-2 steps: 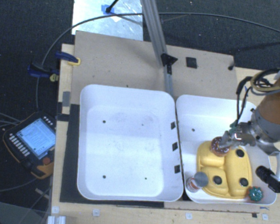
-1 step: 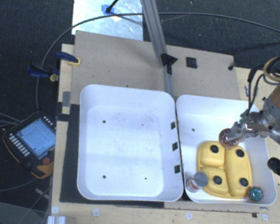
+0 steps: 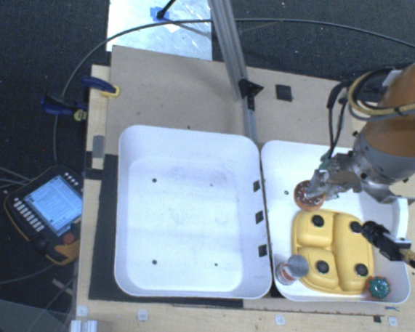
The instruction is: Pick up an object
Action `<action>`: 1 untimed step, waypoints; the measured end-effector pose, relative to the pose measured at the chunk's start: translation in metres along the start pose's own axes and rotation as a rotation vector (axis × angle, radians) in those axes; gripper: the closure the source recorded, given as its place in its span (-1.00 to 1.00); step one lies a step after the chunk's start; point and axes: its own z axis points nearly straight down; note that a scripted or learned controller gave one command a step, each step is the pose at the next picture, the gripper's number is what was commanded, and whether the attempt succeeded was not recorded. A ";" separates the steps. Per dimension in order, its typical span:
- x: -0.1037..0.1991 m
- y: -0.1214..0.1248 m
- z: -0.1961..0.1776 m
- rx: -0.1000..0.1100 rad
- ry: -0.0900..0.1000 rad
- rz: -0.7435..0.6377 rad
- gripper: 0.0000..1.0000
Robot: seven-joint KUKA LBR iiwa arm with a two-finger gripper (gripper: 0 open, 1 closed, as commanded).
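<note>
The gripper (image 3: 323,181) hangs over the right-hand bin (image 3: 281,158), in that bin's far half and toward its left wall. The grey arm and orange band lead away from it to the bin's far right corner. Whether the gripper is open or closed cannot be told from this angle, and nothing can be seen held in it.

Just beside the gripper tip, on the side nearer the bin's left wall, lies a round brown object (image 3: 307,197) with a paler rim. It rests flat on the bin floor; whether the tip touches it cannot be told.

A yellow moulded piece (image 3: 331,250) with black spots on its top fills most of the bin's near half. Its far edge is close to the round brown object. A small grey-capped item (image 3: 295,266) sits in the near left corner, against the yellow piece's left side. A teal ball (image 3: 379,288) sits in the near right corner, against the yellow piece.

The left-hand bin (image 3: 126,212) stands alongside, and the two bins' walls meet in the middle of the bench (image 3: 171,92). A handheld pendant (image 3: 45,208) with a lit screen lies off the bench's left edge.
</note>
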 end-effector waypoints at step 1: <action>0.056 0.021 -0.005 -0.001 0.001 0.000 1.00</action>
